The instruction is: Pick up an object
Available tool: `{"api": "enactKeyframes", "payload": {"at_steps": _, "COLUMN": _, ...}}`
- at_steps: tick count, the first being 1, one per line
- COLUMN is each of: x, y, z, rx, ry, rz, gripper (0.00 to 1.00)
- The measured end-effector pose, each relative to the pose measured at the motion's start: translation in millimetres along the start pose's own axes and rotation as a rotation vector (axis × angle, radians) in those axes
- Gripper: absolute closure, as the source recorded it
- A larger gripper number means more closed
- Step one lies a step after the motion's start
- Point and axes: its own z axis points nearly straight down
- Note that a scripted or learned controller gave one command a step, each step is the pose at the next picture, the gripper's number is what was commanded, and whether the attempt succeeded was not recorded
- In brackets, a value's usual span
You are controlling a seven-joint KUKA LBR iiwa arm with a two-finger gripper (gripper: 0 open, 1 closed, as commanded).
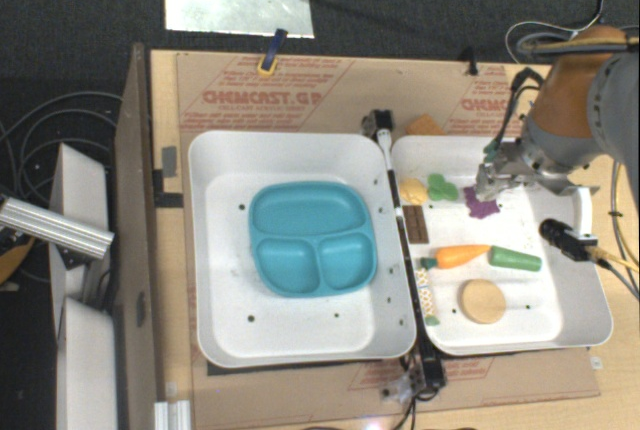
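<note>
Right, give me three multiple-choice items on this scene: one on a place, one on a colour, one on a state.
1. Where does the blue tray lie?
A. In the left bin
B. In the right bin
C. On the floor

2. What colour is the piece under the gripper?
A. Red
B. Purple
C. White

3. How does the carrot lie?
A. Standing on end
B. Held up in the air
C. Flat on the bin floor

Answers:
1. A, the tray sits in the middle of the left bin.
2. B, the grapes at the gripper's tip are purple.
3. C, the carrot rests lengthwise on the right bin's floor, beside the green piece.
</note>
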Motion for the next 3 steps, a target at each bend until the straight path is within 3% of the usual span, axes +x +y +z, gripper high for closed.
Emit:
{"api": "enactKeyframes", "payload": {"at_steps": 1, "x": 0, "y": 0, "z": 0, "rx": 0.000, "ry": 0.000, "rz": 0.000, "gripper": 0.00}}
{"api": "enactKeyframes", "payload": {"at_steps": 2, "x": 0, "y": -14, "z": 36, "rx": 0.006, "ry": 0.001, "rz": 0.004, "gripper": 0.00}}
{"api": "enactKeyframes", "payload": {"at_steps": 3, "x": -8, "y": 35, "z": 35, "rx": 0.002, "ry": 0.001, "rz": -0.001, "gripper": 0.00}}
